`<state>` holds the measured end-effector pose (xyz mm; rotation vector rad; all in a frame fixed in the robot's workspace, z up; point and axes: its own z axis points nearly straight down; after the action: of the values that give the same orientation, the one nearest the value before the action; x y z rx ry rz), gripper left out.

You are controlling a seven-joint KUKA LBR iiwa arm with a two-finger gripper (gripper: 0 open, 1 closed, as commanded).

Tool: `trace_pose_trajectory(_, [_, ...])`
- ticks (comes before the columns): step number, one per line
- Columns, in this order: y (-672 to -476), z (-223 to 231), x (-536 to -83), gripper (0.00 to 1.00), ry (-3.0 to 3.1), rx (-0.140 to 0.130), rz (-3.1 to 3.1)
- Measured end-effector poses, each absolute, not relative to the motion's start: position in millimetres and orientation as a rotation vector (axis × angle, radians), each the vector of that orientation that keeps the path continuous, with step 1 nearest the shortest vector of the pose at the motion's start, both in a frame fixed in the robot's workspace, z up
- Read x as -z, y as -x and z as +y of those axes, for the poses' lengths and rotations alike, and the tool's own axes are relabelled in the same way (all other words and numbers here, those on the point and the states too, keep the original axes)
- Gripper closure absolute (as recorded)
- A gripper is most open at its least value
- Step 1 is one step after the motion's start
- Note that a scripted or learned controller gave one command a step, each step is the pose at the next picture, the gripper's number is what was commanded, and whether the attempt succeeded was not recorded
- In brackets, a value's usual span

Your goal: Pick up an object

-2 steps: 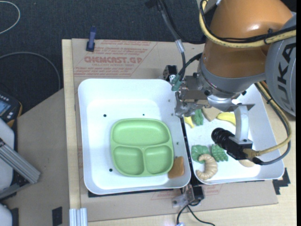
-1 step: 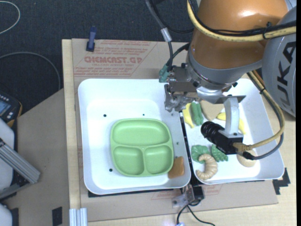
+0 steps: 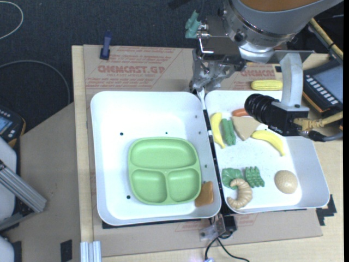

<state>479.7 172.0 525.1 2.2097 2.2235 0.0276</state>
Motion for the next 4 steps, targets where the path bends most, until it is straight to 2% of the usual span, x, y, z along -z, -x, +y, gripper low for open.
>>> trace_pose_trajectory(1, [-478.9, 228.1, -535.9, 1.0, -2.213, -0.008, 2.229])
trace_pose_trajectory(2, [-479.5, 225.3, -546.0, 1.0, -2.215, -0.008, 2.224])
trace_pose_trajectory(3, [-504.8, 224.2, -534.3, 1.0, -2.223, -0.001, 2.218])
trace_pose_trajectory(4, [-477.2, 224.3, -433.5, 1.0, -2.225, 0.019, 2.225])
